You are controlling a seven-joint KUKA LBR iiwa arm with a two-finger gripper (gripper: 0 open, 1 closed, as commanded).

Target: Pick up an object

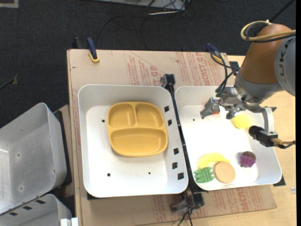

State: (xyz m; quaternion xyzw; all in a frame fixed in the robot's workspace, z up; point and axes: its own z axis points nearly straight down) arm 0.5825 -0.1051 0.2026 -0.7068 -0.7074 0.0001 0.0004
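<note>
Here, by descending size. Bench [122,69]: brown board carrying two shallow white bins side by side. Left bin [94,140]: holds one yellow divided tray [138,129], three compartments, lying flat near the bin's middle. Right bin [263,173]: holds the loose items. Arm [268,55]: grey with orange band, reaching in from the right over the right bin's far side. Gripper [220,108]: above the bin's upper part; whether its claw is apart or together cannot be told. Yellow lemon-like object [241,121]: just beside the gripper. Yellow banana-like piece [212,159], tan round disc [225,172], green leafy piece [203,175]: clustered at the near edge, touching. Purple object [248,159]: near the right wall.
</note>
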